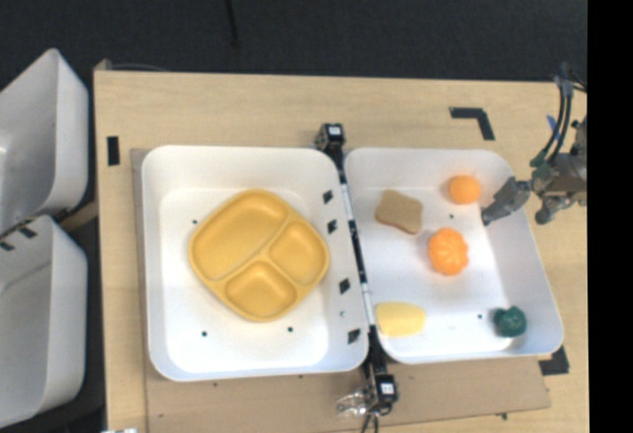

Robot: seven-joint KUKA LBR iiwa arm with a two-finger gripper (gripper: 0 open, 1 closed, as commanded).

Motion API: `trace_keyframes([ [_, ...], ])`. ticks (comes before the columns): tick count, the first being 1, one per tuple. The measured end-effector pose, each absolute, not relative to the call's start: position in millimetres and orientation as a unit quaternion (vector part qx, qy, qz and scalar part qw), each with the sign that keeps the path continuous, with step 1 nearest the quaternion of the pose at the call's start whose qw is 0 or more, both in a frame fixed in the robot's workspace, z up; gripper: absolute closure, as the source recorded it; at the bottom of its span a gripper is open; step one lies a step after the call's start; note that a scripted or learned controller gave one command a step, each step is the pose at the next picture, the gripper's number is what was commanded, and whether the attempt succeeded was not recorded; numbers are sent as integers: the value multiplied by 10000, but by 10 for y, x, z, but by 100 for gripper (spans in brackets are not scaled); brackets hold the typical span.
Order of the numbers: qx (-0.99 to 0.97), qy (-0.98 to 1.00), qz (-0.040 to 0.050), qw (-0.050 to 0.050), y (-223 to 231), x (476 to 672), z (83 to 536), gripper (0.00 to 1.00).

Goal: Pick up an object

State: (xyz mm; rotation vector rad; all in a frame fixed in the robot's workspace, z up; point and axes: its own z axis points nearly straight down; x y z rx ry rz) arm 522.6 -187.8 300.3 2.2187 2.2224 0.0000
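Five loose things lie in the right bin (pixel 524 263): nearest the camera a pale yellow piece (pixel 400 319) at the bottom left, its long axis running left to right, and a dark green lump (pixel 509 321) at the bottom right corner. Farther back sit an orange pumpkin-like ball (pixel 448 251), a brown bread-like slab (pixel 399 212) and a small orange ball (pixel 463 189). Farthest back, at that bin's right rim, the gripper (pixel 524 203) hangs spread wide with nothing between its fingers, just right of the small orange ball, while the left bin (pixel 158 322) holds a yellow divided plate (pixel 259 254).
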Motion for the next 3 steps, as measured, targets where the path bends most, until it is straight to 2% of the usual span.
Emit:
trace_keyframes([
  [1,7078,7064,-12,1,-1850,5247,2577,0],
  [3,7079,7063,-14,-2,-1979,5097,1604,0],
])
